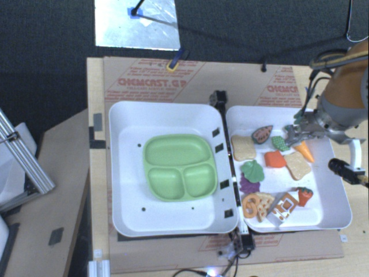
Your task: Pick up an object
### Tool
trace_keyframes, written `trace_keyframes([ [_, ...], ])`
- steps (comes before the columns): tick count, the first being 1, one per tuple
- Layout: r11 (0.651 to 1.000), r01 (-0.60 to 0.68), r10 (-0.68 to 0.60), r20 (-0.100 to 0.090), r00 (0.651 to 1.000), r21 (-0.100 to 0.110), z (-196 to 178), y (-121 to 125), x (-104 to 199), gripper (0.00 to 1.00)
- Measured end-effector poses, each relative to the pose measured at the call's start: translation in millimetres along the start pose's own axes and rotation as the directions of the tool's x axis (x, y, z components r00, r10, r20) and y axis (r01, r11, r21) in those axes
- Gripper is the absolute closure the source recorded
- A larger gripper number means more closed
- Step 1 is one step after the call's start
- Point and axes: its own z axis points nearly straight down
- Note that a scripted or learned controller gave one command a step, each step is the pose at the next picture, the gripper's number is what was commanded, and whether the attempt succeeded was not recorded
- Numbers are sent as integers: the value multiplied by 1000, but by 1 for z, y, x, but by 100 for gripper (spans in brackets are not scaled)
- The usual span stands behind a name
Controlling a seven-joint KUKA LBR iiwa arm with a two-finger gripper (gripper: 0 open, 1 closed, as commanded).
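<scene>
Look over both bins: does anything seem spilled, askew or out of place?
Nothing stands out. The green tray sits flat in the left bin, and the toy foods lie loose inside the right bin.

Green tray (177, 167) matt plastic; white bins (124, 131) smooth plastic (slightly glossy); bench (150, 79) brown board.

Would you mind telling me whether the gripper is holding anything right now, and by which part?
It cannot be told. The gripper sits low in the right white bin, among the green toy piece and orange carrot-shaped toy, but no object shows between its tips.
</scene>
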Motion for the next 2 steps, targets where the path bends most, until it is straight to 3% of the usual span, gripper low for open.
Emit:
trace_keyframes([
  [1, 1000, 0, 0, 0, 1000, 0, -54, 2, 0, 100],
  [2, 1000, 3, -3, -3, 1000, 6, -65, -5, 53, 100],
])
